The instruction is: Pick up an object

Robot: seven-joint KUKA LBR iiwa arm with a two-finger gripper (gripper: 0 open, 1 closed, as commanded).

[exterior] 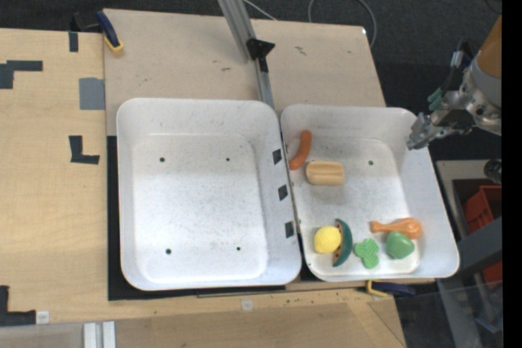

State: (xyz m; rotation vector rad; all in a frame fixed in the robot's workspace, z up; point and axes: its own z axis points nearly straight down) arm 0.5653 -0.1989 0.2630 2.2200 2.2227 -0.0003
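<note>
Green toy (399, 245) lies low; pincer (421, 132) hovers over bin's rim (424, 144).

Right bin's (424, 175) centre lies open between bread roll (325, 173) and lemon (327, 240).

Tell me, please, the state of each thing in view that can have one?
claw: over the right bin's right rim, holding nothing visible.
sausage: lying by the right bin's left wall.
bread roll: lying on its side.
lemon: resting against the dark green pod.
left bin: upright.
</note>
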